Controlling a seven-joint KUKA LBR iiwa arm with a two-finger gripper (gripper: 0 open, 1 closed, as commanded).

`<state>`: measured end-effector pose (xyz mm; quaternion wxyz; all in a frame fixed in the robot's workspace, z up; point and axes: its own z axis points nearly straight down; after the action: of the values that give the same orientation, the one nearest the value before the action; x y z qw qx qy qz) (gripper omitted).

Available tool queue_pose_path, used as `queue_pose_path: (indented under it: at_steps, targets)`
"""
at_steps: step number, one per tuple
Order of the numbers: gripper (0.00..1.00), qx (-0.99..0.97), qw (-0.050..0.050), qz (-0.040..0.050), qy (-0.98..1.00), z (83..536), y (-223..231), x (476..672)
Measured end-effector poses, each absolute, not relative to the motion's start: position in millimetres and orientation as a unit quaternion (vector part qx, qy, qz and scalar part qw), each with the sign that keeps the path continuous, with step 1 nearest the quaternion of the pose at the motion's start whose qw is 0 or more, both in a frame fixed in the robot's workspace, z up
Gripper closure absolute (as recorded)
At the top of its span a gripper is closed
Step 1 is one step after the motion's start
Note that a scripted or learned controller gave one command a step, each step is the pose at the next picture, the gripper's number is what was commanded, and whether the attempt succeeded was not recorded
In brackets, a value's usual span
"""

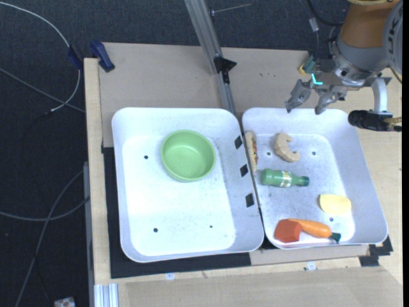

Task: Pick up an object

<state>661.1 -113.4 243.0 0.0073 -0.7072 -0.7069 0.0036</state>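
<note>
My gripper [305,107] hangs open above the far rim of the right bin [358,165], with nothing between its fingers. Below it in that bin lie a tan curved piece [286,147], a green bottle [284,179] on its side, a yellow lemon-like piece [335,204], an orange carrot [311,228] and a red piece [289,231] beside it. A long hot dog [252,149] rests along the bin's left wall. A green bowl [187,155] sits in the left bin [147,222].
A slanted metal rail [208,37] crosses the bench behind the bins. A blue clamp [101,55] sits at the bench's far left corner. Black clips [245,170] mark the seam between the bins.
</note>
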Motion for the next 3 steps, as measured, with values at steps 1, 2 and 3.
queue_pose_path:
  at_steps: [1, 2, 3]
  targets:
    - [0.00, -0.707, 0.005, 0.0013, -0.707, 247.0, -113.5, 662.4]
    - [0.00, -0.708, 0.007, 0.0045, -0.707, 183.0, -115.4, 659.3]
    - [0.00, -0.708, 0.007, 0.0040, -0.706, 136.2, -121.7, 661.0]
